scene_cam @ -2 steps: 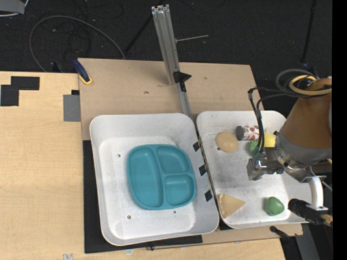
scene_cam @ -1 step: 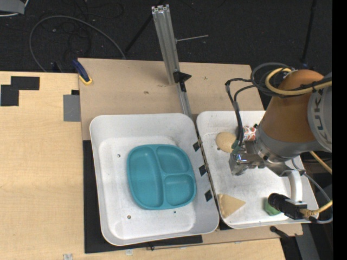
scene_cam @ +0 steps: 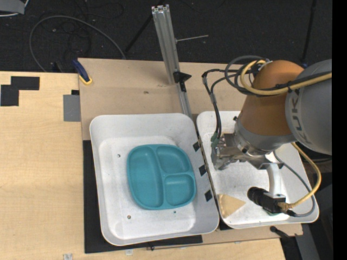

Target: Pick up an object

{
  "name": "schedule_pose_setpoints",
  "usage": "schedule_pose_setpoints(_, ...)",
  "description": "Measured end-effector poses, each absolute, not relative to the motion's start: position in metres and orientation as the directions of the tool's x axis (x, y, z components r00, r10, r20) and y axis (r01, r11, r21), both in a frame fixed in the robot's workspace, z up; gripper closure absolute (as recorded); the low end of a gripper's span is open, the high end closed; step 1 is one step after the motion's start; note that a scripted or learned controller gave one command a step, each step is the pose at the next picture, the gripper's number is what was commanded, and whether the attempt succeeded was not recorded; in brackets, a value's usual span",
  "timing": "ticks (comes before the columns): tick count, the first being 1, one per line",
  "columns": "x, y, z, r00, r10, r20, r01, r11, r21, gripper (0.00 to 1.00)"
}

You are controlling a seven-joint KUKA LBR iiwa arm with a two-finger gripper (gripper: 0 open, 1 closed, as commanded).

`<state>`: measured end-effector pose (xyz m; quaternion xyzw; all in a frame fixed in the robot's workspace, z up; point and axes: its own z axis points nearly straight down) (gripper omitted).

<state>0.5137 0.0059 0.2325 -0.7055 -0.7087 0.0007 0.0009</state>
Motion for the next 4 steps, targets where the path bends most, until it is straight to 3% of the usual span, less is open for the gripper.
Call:
schedule_pose_setpoints(2,0.523,0.102,0.238,-0.005,1.000,0.001,1.000,0.005,-0.003,1.00)
schedule_pose_setpoints(3,0.531,0.110,0.217,-0.001,1.000,-0.001,1.000,0.001,-0.005,1.00)
schedule_pose_setpoints(4,0.531,0.110,0.218,-0.001,1.000,-0.001,1.000,0.001,-0.005,0.00)
